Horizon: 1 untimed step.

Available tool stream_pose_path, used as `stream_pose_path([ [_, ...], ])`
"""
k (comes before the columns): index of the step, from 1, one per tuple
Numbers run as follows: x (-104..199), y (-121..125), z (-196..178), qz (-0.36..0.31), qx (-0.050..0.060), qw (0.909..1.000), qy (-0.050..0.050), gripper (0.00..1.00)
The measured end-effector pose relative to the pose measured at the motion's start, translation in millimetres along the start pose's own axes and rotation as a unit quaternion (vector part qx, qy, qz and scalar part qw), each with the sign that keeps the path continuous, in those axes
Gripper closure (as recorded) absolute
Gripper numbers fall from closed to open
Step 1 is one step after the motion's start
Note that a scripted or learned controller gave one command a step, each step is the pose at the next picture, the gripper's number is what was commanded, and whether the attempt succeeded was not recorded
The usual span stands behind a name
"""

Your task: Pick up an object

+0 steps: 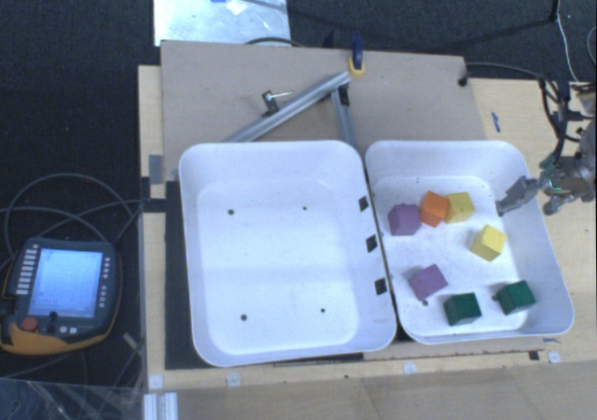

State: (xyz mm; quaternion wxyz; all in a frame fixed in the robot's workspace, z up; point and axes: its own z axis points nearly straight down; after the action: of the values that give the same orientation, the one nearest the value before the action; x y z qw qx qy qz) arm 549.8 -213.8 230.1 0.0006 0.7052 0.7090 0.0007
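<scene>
Blocks, seven of them, all in the right bin (532, 166); places below are given relative to the orange block (434, 209). A yellow block (459, 206) touches it on the side nearer the gripper; a purple block (404, 219) touches it on the opposite side, toward the left bin (201, 166). A second yellow block (488, 242) sits apart, nearer the camera and toward the arm. A second purple block (427, 281) lies further toward the camera, and two green blocks (462, 308) (514, 297) lie beyond that, near the bin's front wall. The gripper (522, 192) is at the bin's arm-side rim, well apart from the orange block and above the bin wall; it carries nothing, but whether the tool is spread or closed cannot be told at this resolution. Judgement on handling: blocks look small, rigid and light, likely wood or foam, with flat faces, not fragile; a pinch across two opposite flat faces should hold. The three touching blocks leave little room for fingers, so a try there could push neighbours aside. The lone yellow block has free space on all sides and is nearest the gripper; best candidate. Pick not yet begun.
</scene>
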Motion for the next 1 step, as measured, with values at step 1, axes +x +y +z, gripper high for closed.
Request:
stream_pose_path([
  [1, 0.1, 0.0, 0.0, 0.0, 0.0, 1.0, 0.0, 0.0],
])
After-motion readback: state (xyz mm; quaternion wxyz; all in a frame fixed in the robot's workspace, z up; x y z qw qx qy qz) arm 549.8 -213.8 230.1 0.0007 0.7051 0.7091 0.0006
